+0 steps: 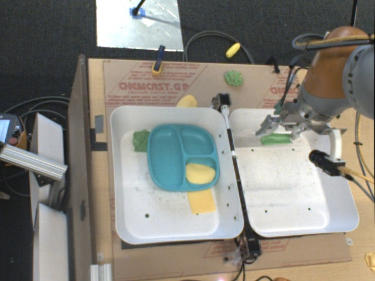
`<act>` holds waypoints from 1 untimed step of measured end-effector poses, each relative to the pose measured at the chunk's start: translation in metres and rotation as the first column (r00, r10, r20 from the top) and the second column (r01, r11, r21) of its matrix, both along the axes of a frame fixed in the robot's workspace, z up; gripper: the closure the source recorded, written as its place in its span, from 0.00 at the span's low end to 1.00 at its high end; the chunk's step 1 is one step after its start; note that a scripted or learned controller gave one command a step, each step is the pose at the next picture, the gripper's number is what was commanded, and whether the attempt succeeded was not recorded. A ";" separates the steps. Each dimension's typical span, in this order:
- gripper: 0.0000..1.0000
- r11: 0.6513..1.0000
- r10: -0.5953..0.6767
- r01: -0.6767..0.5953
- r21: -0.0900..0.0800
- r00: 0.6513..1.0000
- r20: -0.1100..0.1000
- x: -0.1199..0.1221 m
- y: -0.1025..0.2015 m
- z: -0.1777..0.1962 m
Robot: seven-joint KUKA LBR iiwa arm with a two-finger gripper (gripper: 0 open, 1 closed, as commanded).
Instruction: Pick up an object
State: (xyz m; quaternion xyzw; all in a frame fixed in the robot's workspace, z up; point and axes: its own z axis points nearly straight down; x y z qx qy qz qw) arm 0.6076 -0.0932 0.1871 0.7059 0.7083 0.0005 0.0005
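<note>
Your gripper (281,126) sits low over the far end of the right bin (293,215), its fingers spread apart and straddling the green object (275,138) (which lies flat on the bin floor). In the left bin (126,215) you have a teal divided tray (176,157) carrying a yellow piece (200,173).

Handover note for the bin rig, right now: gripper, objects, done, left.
Gripper: low at the back of the right bin, directly over the green object; finger state unclear, no grasp visible.
Left bin: teal tray with a yellow object in its small compartment, yellow slab at its front, green piece on its left.
Done: nothing lifted.
Left: grasp and lift one object.
</note>
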 end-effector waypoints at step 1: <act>0.00 1.000 0.002 -0.002 -0.001 1.000 -0.003 0.032 -0.010 -0.108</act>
